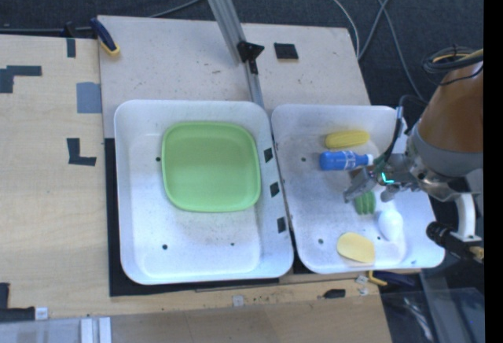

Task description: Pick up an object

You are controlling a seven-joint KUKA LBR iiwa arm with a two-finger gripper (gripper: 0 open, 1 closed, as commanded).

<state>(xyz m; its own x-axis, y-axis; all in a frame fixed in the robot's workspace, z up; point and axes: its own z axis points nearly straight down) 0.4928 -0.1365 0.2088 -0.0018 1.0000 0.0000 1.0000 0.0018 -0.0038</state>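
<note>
Below, my gripper (363, 190) reaches into the right bin (314, 251) from the right, low over its middle.

Whether my fingers are released or clenched I cannot tell; they blur against a green object (365, 204) lying just beneath them. A blue bottle (343, 160) lies just beside my gripper, with a yellow banana-shaped piece (346, 138) behind it near the far wall. A white object (391, 223) and a yellow piece (356, 248) lie near the front wall. The left bin (137, 255) holds a green plate (211, 166).
</note>
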